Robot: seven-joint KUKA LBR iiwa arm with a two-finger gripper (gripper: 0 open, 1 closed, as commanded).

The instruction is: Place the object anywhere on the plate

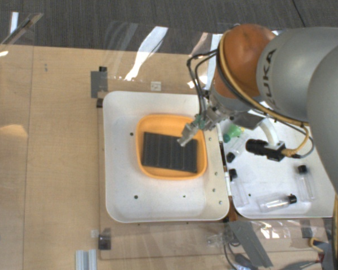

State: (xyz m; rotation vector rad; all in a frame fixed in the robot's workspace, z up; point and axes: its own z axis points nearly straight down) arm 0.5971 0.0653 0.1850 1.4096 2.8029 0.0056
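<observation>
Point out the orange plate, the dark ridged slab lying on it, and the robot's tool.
orange plate (142, 167): camera view, on its bare left rim.
dark ridged slab (166, 152): camera view, on its top face.
tool (187, 138): camera view, at its tip.

My arm hides the right bin's upper part and runs off the right edge. Claw tips too small and blurred to read. Green item half hidden under my wrist, can't identify. Counter cut off left and bottom.
</observation>
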